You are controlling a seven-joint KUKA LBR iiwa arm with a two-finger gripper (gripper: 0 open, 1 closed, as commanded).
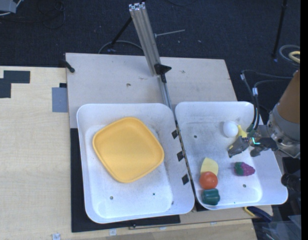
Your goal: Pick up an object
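Dark carpet with loose cables is lying behind the pale bench (pixel 194 79), which is carrying two shallow white bins side by side. Inside the left bin (pixel 88 129) a big yellow plate (pixel 127 149) is sitting; it is square with rounded corners and is looking like smooth matte plastic. The right bin (pixel 264 194) is holding the small things: a white ball (pixel 230 129) near the far wall, a purple piece (pixel 244 169) with a green end, and, along the near left side, a yellow piece (pixel 210 165), a red round one (pixel 209 180) and a dark green one (pixel 211 197), each touching the next. All are looking like hard, glossy toy food.

The gripper (pixel 239 147) is hanging in the right bin between the white ball and the purple piece, and I cannot tell how wide it is standing; nothing is showing in it.

I am judging the danger this way: these round, slippery shapes are likely rolling away if a finger is touching one off its centre. The ball and the purple piece are both near, so the tool may be pushing one aside and closing on air.
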